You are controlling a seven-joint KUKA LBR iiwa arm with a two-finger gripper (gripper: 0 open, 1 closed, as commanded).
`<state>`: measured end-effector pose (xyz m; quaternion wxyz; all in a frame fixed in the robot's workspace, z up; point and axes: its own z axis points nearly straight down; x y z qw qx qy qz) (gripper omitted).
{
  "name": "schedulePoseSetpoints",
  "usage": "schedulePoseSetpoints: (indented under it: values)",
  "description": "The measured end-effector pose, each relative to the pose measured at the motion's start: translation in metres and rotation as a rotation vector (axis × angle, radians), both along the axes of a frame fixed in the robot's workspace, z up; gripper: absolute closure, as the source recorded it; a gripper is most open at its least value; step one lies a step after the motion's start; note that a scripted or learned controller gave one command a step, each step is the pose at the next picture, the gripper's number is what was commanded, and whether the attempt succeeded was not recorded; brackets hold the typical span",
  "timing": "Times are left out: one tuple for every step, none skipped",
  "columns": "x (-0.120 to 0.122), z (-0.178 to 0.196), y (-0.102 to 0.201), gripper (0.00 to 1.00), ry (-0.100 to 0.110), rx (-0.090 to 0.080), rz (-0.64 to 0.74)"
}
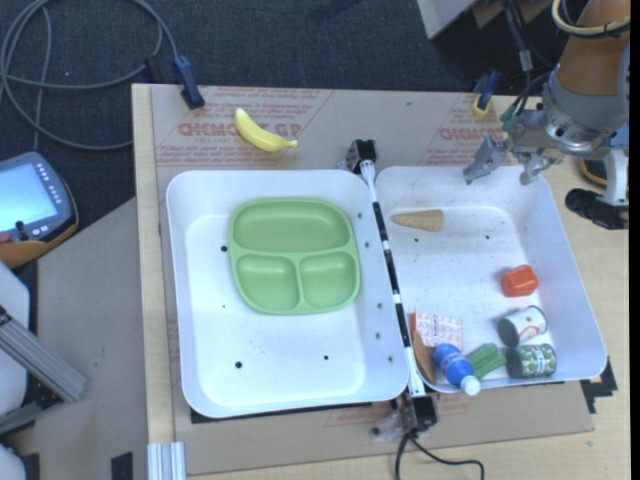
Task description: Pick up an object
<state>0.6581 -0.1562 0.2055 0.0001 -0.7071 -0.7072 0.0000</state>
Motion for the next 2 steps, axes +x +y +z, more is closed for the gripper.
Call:
schedulePoseSetpoints:
  values:
    - [-0.04,-0.121,-0.053,0.0,-0.001,0.0,0.0]
    - [-0.089,-0.089,-0.057,0.0,0.001,0.0,-0.001]
